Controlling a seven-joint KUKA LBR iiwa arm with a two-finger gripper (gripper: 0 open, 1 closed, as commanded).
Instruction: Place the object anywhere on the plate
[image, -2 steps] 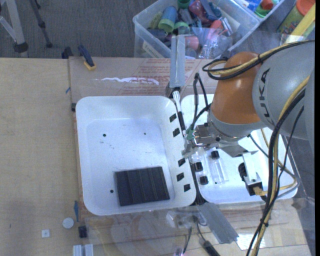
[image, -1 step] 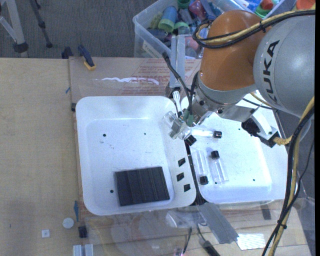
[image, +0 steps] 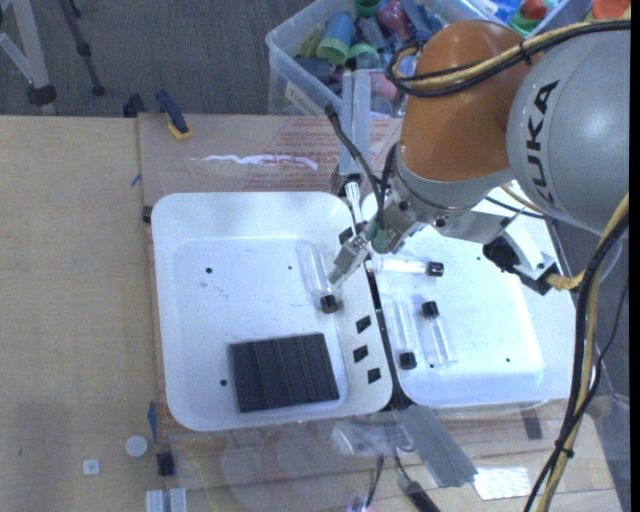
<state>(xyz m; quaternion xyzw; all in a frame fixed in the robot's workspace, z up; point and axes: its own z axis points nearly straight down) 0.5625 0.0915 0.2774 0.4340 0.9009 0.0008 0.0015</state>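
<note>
A dark grey, ribbed rectangular plate (image: 284, 371) lies flat in the left bin's near corner. A clear plastic tube with a black cap (image: 318, 282) lies beyond it, apart.

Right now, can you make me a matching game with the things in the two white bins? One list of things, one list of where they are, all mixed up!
Things
1. black ridged plate
2. clear tube beside the gripper
3. two clear tubes lying side by side
4. gripper

Places
A. right bin
B. front of the left bin
C. above the left bin's right side
D. left bin, near the divider

Pairs: 1-B, 2-D, 3-A, 4-C
</note>
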